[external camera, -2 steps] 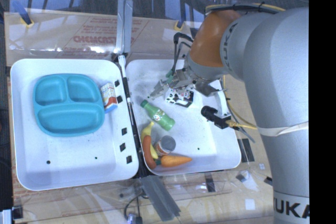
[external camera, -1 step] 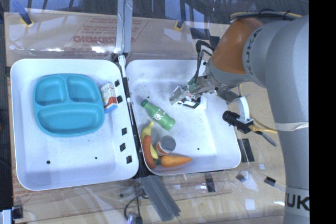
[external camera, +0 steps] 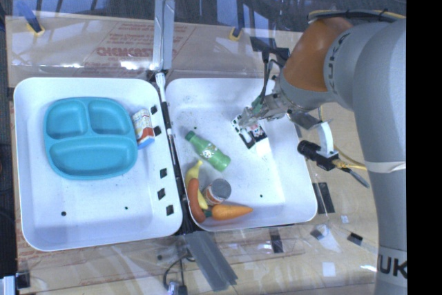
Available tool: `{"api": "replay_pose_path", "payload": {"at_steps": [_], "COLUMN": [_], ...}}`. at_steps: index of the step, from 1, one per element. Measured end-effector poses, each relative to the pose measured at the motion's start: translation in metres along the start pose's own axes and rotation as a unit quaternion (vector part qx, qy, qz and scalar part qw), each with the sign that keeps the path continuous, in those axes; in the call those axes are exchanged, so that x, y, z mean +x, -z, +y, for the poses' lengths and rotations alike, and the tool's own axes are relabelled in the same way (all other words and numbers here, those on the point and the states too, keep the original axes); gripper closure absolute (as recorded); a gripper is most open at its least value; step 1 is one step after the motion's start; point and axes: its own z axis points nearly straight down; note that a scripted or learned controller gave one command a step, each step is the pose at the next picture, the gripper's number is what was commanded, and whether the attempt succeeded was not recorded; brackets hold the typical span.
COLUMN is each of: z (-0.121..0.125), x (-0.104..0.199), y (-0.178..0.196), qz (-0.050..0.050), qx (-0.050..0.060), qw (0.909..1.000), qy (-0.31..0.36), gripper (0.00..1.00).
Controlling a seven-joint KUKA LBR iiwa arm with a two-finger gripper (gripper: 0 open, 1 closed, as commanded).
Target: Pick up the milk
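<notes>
The milk (external camera: 143, 127) is a small white carton with red and blue print. It lies in the left bin (external camera: 41, 217), tight between the blue plate's right edge and the bin's right wall. My gripper (external camera: 251, 128) hangs low over the upper middle of the right bin (external camera: 290, 197), well to the right of the milk and across the divider between the bins. Nothing shows in its grasp. The grey arm with its orange band (external camera: 314, 55) reaches in from the right.
A blue divided plate (external camera: 90, 136) takes up the left bin's upper half. In the right bin a green bottle (external camera: 209, 152) lies left of the gripper. A banana (external camera: 194, 183), a can (external camera: 219, 190) and a carrot (external camera: 231, 211) crowd its lower left corner.
</notes>
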Motion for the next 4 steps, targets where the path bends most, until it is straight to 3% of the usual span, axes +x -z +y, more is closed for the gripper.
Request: {"api": "replay_pose_path", "payload": {"at_steps": [1, 2, 3, 4], "z": [-0.001, 0.005, 0.009, 0.053], "x": [0.001, -0.019, -0.023, 0.003], "y": [-0.001, -0.018, -0.001, 0.031], "qz": [0.001, 0.006, -0.001, 0.011], "qx": [0.001, 0.008, 0.001, 0.016], "qw": [1.0, 0.9997, 0.9997, 0.995], "qy": [0.0, 0.022, 0.024, 0.098], "gripper": [0.0, 0.0, 1.0, 1.0]}}
